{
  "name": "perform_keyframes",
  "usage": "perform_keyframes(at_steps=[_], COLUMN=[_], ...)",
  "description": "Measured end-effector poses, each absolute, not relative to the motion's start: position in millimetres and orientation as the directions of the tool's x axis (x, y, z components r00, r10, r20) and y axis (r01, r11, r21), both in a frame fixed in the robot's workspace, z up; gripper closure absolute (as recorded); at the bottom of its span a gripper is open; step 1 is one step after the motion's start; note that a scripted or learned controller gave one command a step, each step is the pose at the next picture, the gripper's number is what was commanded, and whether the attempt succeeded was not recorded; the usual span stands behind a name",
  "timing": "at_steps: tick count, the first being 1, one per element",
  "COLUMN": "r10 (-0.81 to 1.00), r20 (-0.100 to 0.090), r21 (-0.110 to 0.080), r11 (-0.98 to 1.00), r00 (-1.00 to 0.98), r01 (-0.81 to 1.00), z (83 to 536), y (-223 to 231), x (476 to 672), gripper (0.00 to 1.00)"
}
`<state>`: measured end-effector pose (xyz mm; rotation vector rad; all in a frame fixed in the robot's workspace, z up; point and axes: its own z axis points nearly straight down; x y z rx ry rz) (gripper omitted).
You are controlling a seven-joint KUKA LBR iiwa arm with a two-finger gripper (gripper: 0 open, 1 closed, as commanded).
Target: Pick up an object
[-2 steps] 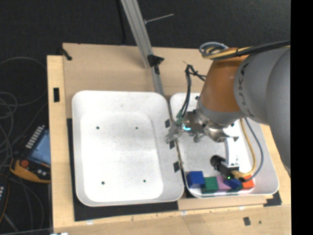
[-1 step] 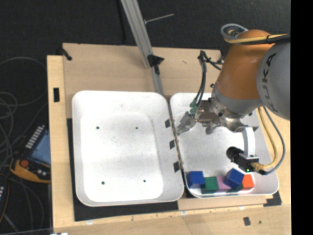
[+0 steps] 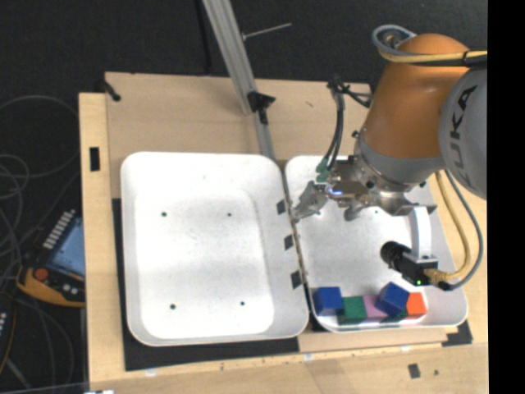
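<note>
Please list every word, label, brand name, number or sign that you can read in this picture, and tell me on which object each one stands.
"KU": large dark letters on the grey arm at the right edge; the rest of the word is cut off.
The handheld device left of the bench has a screen and keys, but any text there is too small and blurred to read.
The coloured blocks in the right bin show no markings.

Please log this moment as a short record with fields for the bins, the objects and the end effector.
left bin: white, shallow
right bin: white, holds the blocks
objects: two blue blocks, a green block, a pink block, an orange block, clustered along the right bin's near edge
end effector: over the right bin's far left part, apart from the blocks
arm: enters from the right
</note>
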<state>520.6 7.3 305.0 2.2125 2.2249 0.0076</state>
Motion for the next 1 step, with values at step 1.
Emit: perform_keyframes(at_steps=[1], r10=[1.000], r20=[0.001], r21=[0.000], r11=[0.007], r00=[-0.007], r01=[1.000], z=[294.7], y=[57.2], x=[504.8], gripper=[0.00])
